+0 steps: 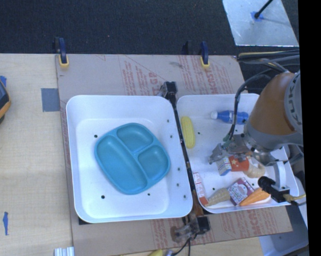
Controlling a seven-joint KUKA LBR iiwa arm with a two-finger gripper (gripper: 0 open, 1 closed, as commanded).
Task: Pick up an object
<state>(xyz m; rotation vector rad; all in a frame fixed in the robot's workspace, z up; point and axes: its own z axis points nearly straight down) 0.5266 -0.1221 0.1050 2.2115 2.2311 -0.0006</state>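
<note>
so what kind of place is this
Probably a robot lab's grasping bench: two white bins clamped onto a board, a grey-and-orange arm reaching over toy food like the corn cob, and a blue divided plate.

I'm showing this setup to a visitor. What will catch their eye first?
Probably the blue divided plate, lying alone in the left bin. Next, the grey arm's orange band over the right bin, its gripper down among small items, with a yellow corn cob by that bin's left wall.

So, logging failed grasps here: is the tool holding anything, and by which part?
Cannot be told: the tool is down among clutter in the right white bin.
</note>
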